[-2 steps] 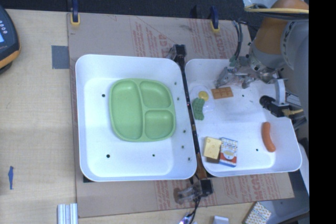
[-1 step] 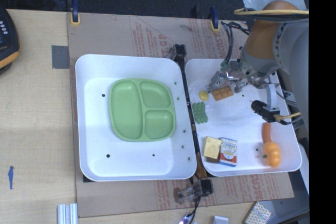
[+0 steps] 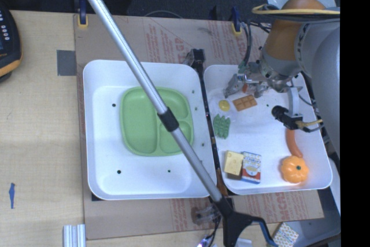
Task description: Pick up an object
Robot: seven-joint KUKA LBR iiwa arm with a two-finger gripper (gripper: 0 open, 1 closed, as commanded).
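Tool (image 3: pixel 245 85) near right bin (image 3: pixel 324 182) back edge, above waffle (image 3: pixel 244 103); finger spread unclear.

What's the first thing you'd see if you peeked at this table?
Probably the long silver pole slanting across the left bin, right over a green divided plate. Next, the big grey and orange robot arm at the right, its gripper down in the right bin near a bright orange pumpkin toy.

Two white bins, eight things counted.
Left bin (image 3: pixel 98 124): one green tray (image 3: pixel 144 124). Right bin (image 3: pixel 315 179): one orange pumpkin (image 3: pixel 293 170), one carrot (image 3: pixel 293 143), one small carton (image 3: pixel 251 166), one yellow block (image 3: pixel 233 163), one green piece (image 3: pixel 221 125), one waffle (image 3: pixel 244 103), one yellow coin-like piece (image 3: pixel 224 105).
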